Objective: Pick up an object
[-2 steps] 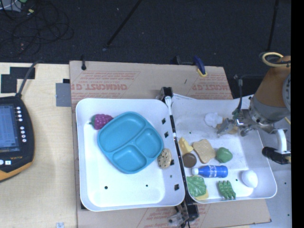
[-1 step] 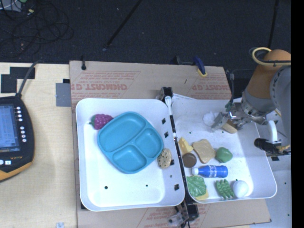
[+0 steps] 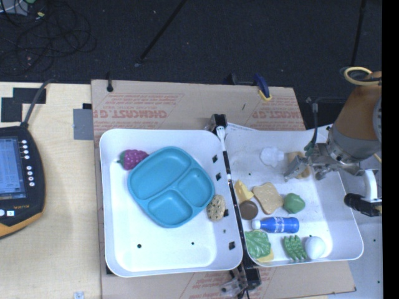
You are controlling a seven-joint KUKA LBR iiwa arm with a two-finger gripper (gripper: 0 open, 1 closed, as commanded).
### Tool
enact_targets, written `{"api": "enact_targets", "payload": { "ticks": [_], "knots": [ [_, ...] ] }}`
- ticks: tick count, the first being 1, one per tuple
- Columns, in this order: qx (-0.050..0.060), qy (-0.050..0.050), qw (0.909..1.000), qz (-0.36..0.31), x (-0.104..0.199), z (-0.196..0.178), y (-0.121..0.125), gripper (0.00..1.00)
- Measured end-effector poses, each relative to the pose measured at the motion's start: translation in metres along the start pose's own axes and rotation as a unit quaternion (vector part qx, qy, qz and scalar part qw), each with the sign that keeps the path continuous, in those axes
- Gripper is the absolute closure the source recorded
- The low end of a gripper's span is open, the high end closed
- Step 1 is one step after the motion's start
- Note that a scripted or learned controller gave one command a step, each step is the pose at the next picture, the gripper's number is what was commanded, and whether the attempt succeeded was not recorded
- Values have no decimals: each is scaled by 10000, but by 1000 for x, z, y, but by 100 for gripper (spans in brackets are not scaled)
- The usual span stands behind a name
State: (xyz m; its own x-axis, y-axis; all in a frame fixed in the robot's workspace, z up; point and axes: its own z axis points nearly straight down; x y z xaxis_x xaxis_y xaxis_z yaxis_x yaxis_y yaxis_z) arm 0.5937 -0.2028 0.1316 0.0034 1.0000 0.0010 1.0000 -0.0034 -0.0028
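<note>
The claw (image 3: 303, 166) hangs low over the right bin (image 3: 349, 229), near its far edge; whether it is spread cannot be told. This looks like the approach. Toy foods, including the bread slice (image 3: 269, 197), lie nearer; it must descend squarely onto one.

Dark floor (image 3: 187, 30), wooden bench (image 3: 62, 229), cardboard sheet (image 3: 187, 104).

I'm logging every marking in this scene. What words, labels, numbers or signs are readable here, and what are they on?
"CHEMCAST .G.P.": red print, seen upside down, on the cardboard sheet under the bins; it repeats, cropped, near the right and bottom edges.
Screen and buttons of the teach pendant: too small to read.
Label on the blue bottle: too blurred to read.
</note>
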Motion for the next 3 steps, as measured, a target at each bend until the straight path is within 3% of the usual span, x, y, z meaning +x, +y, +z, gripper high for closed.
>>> {"api": "enact_targets", "payload": {
  "ticks": [1, 2, 3],
  "knots": [
    [49, -12, 10000, -54, 13, 41, 50, 0],
    [-32, -16, 10000, -14, -11, -19, 51, 0],
    [9, 1, 10000, -35, -6, 47, 50, 0]
  ]
}}
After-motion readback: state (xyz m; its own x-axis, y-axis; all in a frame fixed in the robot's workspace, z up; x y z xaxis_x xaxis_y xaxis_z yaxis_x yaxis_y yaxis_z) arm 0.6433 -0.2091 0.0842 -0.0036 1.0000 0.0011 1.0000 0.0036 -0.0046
